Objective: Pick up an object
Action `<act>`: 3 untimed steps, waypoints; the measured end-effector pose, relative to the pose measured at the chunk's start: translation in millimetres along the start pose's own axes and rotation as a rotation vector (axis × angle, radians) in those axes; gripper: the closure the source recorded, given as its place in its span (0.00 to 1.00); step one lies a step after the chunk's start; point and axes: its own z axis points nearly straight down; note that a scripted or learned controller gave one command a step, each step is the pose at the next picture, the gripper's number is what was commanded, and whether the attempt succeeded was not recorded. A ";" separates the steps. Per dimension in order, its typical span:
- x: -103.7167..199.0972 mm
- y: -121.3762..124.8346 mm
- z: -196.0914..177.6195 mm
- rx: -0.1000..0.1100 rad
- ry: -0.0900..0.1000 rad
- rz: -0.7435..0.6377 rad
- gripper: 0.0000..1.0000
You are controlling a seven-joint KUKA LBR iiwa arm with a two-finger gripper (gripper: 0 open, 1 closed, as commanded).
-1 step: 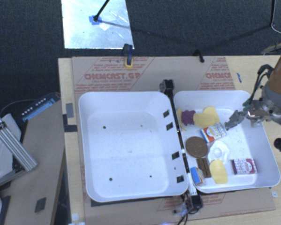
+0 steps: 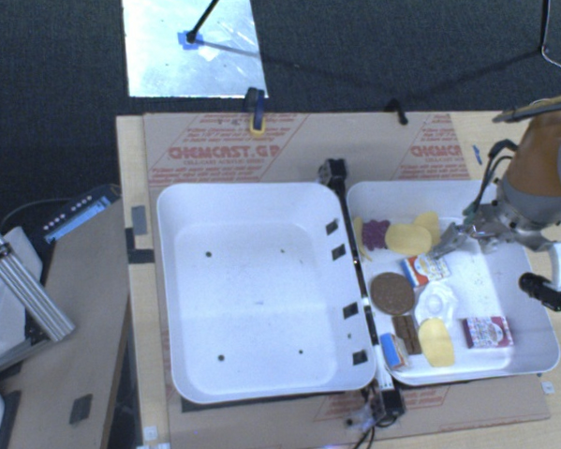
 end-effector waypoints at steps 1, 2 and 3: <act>65.7 35.8 15.6 -0.006 0.002 -0.005 0.00; 121.0 42.6 15.1 -0.005 0.003 -0.004 0.00; 117.2 44.1 1.3 -0.010 0.001 -0.002 1.00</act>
